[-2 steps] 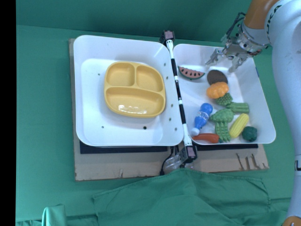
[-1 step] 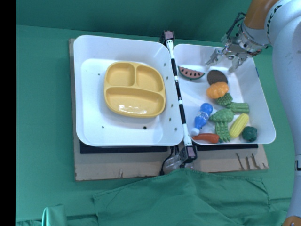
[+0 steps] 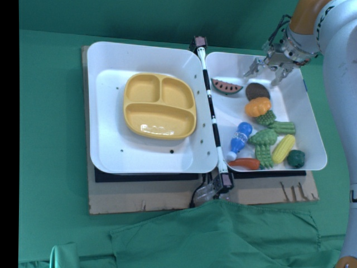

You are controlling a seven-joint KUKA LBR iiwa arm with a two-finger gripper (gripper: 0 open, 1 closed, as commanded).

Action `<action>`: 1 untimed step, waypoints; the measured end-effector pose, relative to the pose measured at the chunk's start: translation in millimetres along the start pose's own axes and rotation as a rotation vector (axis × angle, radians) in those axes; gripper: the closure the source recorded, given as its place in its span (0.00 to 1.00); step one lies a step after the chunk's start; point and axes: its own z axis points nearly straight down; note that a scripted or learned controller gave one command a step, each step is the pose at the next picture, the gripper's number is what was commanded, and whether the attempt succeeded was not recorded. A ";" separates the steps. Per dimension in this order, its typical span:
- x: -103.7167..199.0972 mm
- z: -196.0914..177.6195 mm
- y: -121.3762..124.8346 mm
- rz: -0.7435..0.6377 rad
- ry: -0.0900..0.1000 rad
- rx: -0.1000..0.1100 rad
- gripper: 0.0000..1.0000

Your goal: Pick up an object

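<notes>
My gripper hangs over the far part of the right bin, open, with nothing between its fingers. Just below it lies a brown round disc, and to its left a watermelon slice. Farther toward the front sit an orange pumpkin, a broccoli piece, a blue bottle, a yellow corn cob, a dark green round piece and a red-orange piece.
The left bin holds a yellow divided plate. A black and white striped bar runs between the bins. Green cloth is bunched at the front of the bench.
</notes>
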 end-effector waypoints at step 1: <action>-1.5 -0.9 -26.3 0.004 -0.007 -0.019 0.00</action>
